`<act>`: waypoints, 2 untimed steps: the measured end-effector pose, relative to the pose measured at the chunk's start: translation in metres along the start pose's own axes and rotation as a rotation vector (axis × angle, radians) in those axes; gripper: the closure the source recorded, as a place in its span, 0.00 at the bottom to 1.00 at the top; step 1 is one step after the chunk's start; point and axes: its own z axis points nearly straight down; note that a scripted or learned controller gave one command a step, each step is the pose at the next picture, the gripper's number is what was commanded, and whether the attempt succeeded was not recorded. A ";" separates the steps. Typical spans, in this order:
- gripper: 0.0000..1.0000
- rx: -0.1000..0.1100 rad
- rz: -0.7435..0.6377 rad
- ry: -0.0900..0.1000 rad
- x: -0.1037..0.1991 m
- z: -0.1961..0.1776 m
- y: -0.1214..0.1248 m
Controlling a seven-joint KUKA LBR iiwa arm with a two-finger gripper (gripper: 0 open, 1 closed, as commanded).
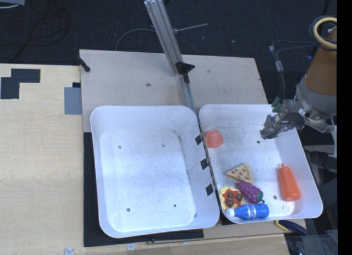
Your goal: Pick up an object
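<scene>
The right bin [242, 117] holds several toys. A pink ball [214, 138] lies by its left wall. A pizza slice [240, 172] sits near the middle, with a purple grape bunch [250, 191] and a yellow-red piece [230, 198] below it. A blue bottle [249, 211] lies along the front wall, and an orange bottle [288, 183] lies at the right side. My gripper [271, 129] hangs over the upper right part of this bin, above bare floor, apart from every toy. Nothing shows between its fingers.
The left bin [146, 171] stands beside the right one, with black clips [201, 163] along the shared wall. A slanted metal bar [168, 39] rises behind the bins. Cables lie on the dark floor at the back.
</scene>
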 end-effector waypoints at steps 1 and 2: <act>1.00 0.000 0.000 0.000 0.055 0.000 0.013; 1.00 0.002 0.000 0.001 0.107 0.016 0.038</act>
